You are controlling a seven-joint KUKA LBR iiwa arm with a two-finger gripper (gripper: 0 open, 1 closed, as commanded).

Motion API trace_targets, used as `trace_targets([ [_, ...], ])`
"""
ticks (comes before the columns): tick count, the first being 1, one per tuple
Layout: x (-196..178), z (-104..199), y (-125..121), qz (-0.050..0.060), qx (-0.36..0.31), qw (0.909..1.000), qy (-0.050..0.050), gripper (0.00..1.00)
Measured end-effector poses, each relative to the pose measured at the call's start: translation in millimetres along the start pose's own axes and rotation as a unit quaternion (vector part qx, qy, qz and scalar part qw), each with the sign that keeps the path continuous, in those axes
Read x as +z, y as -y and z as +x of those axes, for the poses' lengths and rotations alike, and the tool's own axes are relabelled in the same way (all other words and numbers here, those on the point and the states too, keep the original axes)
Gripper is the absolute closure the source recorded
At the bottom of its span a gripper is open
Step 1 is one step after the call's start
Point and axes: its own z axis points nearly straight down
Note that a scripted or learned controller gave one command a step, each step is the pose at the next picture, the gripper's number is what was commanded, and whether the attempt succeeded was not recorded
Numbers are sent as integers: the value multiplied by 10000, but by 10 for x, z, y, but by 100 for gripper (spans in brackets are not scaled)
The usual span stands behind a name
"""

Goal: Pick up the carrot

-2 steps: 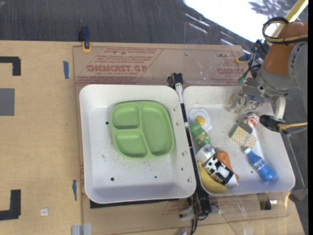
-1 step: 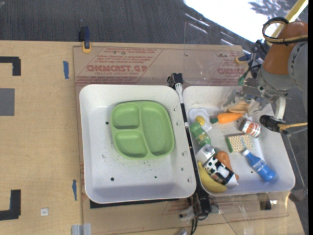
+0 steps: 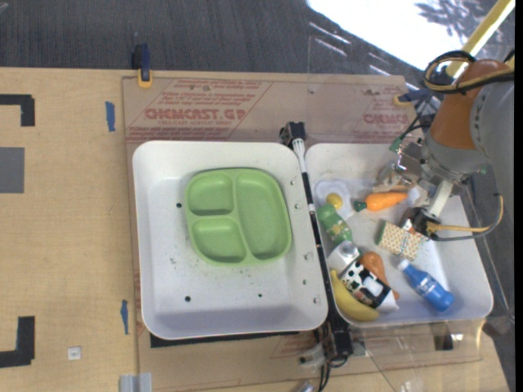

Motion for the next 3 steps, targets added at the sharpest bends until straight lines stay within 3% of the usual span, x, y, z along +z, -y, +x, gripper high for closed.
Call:
trace_targets([
  [1, -7, -256, 323, -5, 1196, 9928, -13, 0],
  [2, -18, 36, 961, -27, 791, 9969, -2, 0],
  [3, -24, -8, 1400, -66, 777, 9970, -9, 0],
])
